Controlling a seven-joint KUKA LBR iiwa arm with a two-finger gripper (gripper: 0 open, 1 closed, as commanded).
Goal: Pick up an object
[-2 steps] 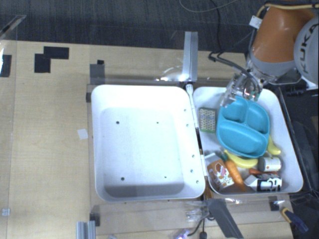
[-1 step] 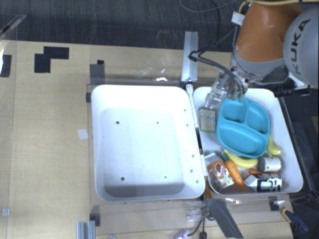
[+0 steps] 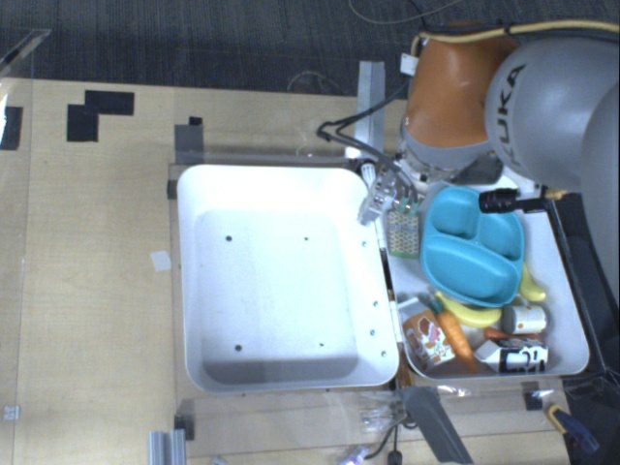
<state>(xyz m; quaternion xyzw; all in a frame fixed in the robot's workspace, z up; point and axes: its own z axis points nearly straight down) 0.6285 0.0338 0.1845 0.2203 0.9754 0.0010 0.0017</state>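
The arm's big grey and orange body [image 3: 484,95] crowds the upper right, gripper [image 3: 387,199] hanging at the right bin's [image 3: 572,342] upper-left corner over a small mesh-patterned thing [image 3: 403,232]; can't tell how it's set; that bin's packed: blue divided dish [image 3: 473,245], banana [image 3: 475,310], carrot [image 3: 458,337], brown packet [image 3: 426,339]; the left bin [image 3: 281,279] offers open white floor.

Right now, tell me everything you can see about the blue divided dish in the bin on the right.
The blue divided dish is a glossy turquoise piece, plastic by its look, with rounded corners and a raised ridge splitting it into compartments. It lies tilted in the right bin, toward the far side, resting over a banana whose yellow ends show along its near edge. A mesh-patterned item sits against its left side. The arm's wrist hangs just above its far edge.
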